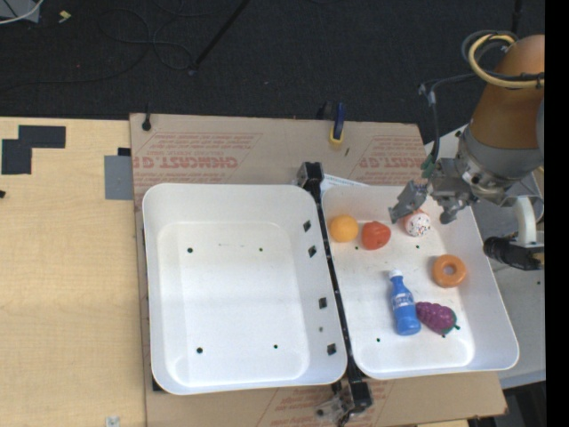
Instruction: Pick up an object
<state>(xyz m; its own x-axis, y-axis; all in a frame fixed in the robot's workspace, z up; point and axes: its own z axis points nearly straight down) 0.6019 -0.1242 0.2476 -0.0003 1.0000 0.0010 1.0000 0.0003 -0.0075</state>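
From my station I saw, nearest the front edge of the right bin (498, 345), a purple grape bunch (436, 316) lying just beside a blue bottle (404, 304), the two touching or very nearly so, with a bare strip of bin floor between them and the front rim. Farther back an orange ring (450, 270) sat close to the right wall, apart from the bottle. Beyond that, toward the back of the bin, an orange ball (343, 229) and a red fruit (375, 235) rested side by side near the divider, almost touching. A small white ball with red marks (417, 224) lay near the back edge, right of the red fruit. The left bin (178, 238) offered wide open floor from wall to wall. The gripper (428, 203) hung over the back right part of the right bin, its fingers spread wide, one on each side of the white ball and slightly beyond it, holding nothing. The arm (507, 114) came in from the right, wrist tilted down toward the bin.
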